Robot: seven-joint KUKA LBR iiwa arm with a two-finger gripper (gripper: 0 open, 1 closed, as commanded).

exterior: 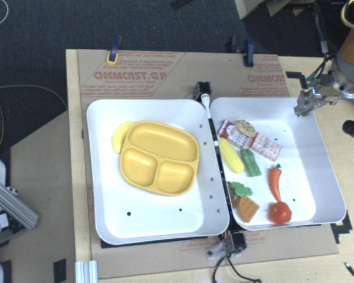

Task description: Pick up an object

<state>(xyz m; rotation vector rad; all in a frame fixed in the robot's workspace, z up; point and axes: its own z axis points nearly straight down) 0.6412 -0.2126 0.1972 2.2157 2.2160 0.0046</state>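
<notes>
My gripper [307, 106] hangs over the far right corner of the right bin [318, 158], with nothing seen between its fingers. Toy food lies along that bin's left side: a corn cob [230, 154], a green pickle [251, 162], a red and white wrapper [261, 143] with a cookie [244, 127] by it, an orange carrot [275, 183], a red tomato [279, 213], a waffle [246, 207] and a green leafy piece [241, 189]. All of these lie well to the left of and nearer than the gripper.
The left bin [106, 205] holds a yellow divided plate [160, 157] with a yellow banana-like piece [121, 137] tucked at its left edge. Clamps [112, 56] sit on the cardboard at the back. The right bin's right half is bare white floor.
</notes>
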